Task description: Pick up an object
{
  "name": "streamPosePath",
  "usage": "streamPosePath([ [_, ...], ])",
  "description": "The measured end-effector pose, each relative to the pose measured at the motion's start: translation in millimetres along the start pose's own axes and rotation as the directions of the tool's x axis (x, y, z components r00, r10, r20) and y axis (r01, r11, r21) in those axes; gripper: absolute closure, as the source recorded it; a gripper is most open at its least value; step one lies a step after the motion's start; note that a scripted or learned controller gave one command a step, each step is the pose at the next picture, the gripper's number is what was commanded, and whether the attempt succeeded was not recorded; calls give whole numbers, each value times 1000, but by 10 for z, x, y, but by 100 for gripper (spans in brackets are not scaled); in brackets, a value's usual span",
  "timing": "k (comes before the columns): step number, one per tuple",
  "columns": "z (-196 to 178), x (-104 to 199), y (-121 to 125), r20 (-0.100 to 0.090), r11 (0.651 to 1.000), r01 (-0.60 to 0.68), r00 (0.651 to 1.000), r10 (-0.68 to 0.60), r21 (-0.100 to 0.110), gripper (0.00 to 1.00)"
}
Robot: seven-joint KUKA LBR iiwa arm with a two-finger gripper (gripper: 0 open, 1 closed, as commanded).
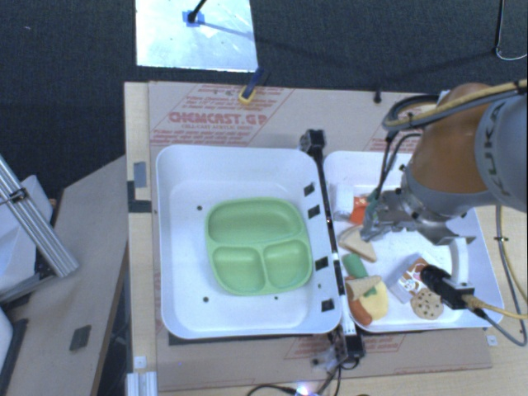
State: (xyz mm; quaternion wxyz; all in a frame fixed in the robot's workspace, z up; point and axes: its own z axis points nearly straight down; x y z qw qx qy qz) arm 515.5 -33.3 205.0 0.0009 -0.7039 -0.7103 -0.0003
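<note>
Tool (pixel 371 221) low over right bin (pixel 487 304) | finger state unclear, wrist hides | tan slice (pixel 356 244) just below

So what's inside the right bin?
The right bin holds toy foods: a cookie, a bread-like slice, green and orange pieces. The arm covers its far part.

The arm (pixel 462 159) is bulky and rounded — grey shell, broad orange band above the wrist — with dark and yellowish cables looping over its top.
</note>
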Motion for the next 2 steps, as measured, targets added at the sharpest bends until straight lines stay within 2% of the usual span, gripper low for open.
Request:
streamPosePath([
  [1,-12,506,-158,0,1000,1,1000,-1,0,100],
  [2,-229,1115,-206,-1,1000,2,1000,-2,-4,100],
])
